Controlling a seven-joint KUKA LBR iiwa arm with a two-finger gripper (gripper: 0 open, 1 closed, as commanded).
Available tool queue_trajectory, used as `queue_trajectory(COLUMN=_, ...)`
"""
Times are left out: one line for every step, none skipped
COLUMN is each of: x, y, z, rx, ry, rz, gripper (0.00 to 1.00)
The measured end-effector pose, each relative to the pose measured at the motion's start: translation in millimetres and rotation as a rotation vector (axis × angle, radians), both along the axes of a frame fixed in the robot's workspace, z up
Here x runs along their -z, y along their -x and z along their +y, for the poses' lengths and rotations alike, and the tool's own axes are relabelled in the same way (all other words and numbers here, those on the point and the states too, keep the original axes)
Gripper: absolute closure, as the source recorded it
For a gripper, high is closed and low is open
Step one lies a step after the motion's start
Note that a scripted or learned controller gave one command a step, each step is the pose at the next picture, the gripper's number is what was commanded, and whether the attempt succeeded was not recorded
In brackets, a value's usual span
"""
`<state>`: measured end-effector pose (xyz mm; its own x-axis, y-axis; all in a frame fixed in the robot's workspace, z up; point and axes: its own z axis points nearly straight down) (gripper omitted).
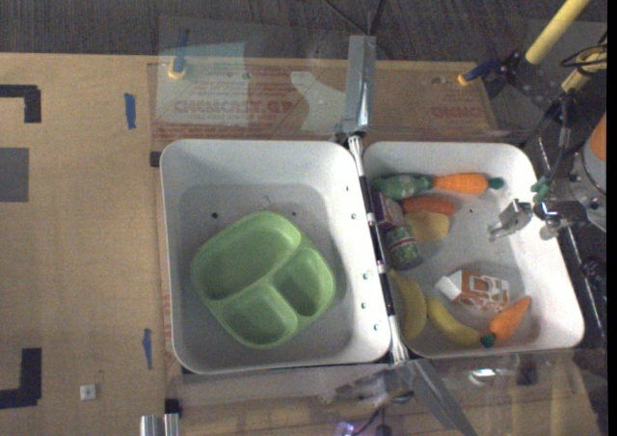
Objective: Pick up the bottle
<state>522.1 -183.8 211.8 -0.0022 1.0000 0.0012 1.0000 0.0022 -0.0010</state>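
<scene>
The wooden bench (77,251) holds two white bins side by side. The left bin (183,174) is far from the fingers and has a green tray (262,278) with three hollows in it. The right bin (559,323) sits under the fingers (508,220), which hang over its right part at the end of the grey arm (578,193). I cannot tell if the fingers are apart or together, and nothing shows between them.

The green bottle (403,185) lies on its side at the top of the right bin, up and to the left of the fingers, well apart from them. An orange carrot (465,183) touches the bottle's end. A dark can (399,241) lies to the left. A yellow banana (453,323), a small white carton (474,287) and another carrot (509,318) lie below the fingers.
</scene>
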Motion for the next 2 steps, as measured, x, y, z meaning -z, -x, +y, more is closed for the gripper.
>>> queue_trajectory(x=-10.2, y=-0.6, z=-1.6, rx=0.002, ry=0.001, rz=-0.003, gripper=1.0)
queue_trajectory(x=-111.1, y=-3.9, z=26.2, rx=0.288, ry=0.003, rz=-0.002, gripper=1.0)
